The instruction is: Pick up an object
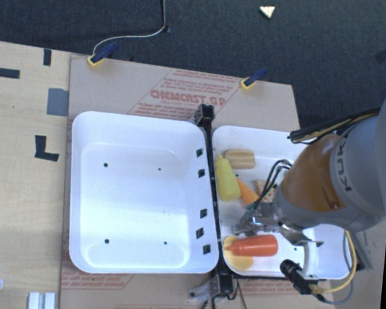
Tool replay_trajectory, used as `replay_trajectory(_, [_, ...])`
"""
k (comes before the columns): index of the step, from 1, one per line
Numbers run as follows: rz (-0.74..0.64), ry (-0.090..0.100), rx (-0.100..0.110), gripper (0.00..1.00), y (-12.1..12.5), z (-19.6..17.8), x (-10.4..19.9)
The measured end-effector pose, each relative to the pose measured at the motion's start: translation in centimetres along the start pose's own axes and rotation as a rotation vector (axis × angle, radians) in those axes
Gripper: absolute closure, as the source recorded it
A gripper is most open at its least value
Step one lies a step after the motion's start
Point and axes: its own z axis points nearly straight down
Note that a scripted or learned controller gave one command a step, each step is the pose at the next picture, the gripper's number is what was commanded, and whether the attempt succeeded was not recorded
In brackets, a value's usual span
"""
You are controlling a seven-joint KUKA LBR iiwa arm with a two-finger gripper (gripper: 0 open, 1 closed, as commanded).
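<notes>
Arm [334, 179] is nearest the lens, grey with the orange band, reaching in from the right and covering most of the right bin [280, 138]. Gripper [254, 222] sits low in that bin, just above the red piece; can't tell its opening from here, the wrist body and cables block it. Nothing visibly held.

Candidate objects, all in the right bin, bunched against its left wall:
- red piece [255, 245]: near the front-left corner, long, rounded, lying flat, resting on a pale yellow piece [239, 261] that pokes out beneath it. Closest to the gripper.
- yellow piece [227, 179]: elongated, lying along the left wall, mid-bin.
- orange piece [247, 192]: small, tapered, just right of the yellow one.
- tan block [239, 159]: toward the back-left corner.

Handling guess: they look like plastic toy food, so light, stiff and smooth, likely to roll or squirt out of a pinch. For the red piece, I'd take it across the short axis at mid-length, not the rounded ends.

Left bin [141, 128] carries nothing relevant.
</notes>
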Motion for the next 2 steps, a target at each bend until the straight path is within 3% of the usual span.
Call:
replay_trajectory(1, [-0.007, -0.002, -0.008, 1.0, 7.82, -0.21, 0.05])
replay_trajectory(2, [-0.005, -0.001, -0.004, 1.0, 7.57, -1.18, 0.06])
